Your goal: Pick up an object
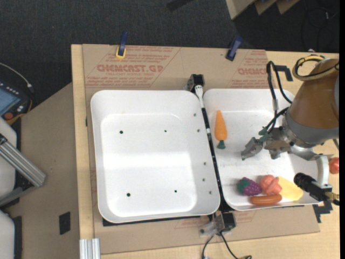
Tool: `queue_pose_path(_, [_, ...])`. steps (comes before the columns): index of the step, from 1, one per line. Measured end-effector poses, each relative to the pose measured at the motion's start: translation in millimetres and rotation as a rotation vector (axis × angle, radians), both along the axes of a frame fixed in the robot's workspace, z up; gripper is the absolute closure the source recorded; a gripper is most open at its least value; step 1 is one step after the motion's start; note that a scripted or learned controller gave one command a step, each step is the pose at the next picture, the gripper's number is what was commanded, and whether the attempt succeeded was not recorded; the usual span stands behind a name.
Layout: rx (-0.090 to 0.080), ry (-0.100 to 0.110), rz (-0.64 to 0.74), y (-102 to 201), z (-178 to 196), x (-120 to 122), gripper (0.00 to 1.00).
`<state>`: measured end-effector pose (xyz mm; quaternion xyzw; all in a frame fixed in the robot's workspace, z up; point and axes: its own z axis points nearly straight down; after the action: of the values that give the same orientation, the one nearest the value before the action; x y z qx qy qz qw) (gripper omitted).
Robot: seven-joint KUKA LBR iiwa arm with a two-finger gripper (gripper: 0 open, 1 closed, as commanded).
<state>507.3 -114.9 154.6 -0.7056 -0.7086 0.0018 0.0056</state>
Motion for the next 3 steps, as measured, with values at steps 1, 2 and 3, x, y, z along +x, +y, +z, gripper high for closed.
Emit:
queue_pose_path(1, [-0.006,-0.029,0.000,26.7,159.3,-18.4,0.00])
queue_pose_path(2, [-0.006,-0.032,0.001,63.8,302.9,-22.8,0.00])
queue_pose_path(3, [-0.004,0.007,-0.006,71.5,67.2,-20.9,0.00])
